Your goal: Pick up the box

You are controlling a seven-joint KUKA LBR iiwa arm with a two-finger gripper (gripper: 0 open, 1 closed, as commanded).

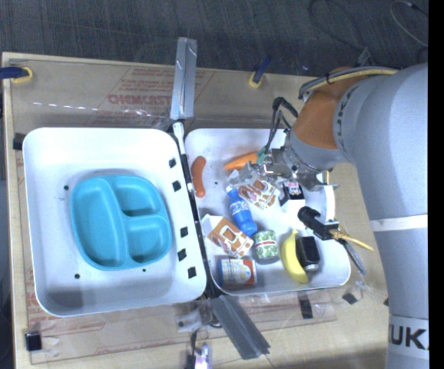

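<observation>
The arm [376, 137] reaches in from the right and bends down over the far part of the right bin [207, 141], its orange band above the wrist. The gripper [272, 177] sits low among the clutter there, just over a crumpled snack bag [259, 193]; whether it is spread or pressed together cannot be told from this angle, and nothing can be seen pinched in it. The box [230, 237], orange and white, lies near the middle of the right bin's left side, tilted, just left of a blue bottle [242, 212] and apart from the gripper. Near it stand a can [236, 271] and a green cup [266, 246], with a banana [293, 258] to the right. A sausage [199, 175] and a carrot [241, 161] lie at the far end. The left bin [45, 152] holds a blue divided tray [119, 221].
</observation>
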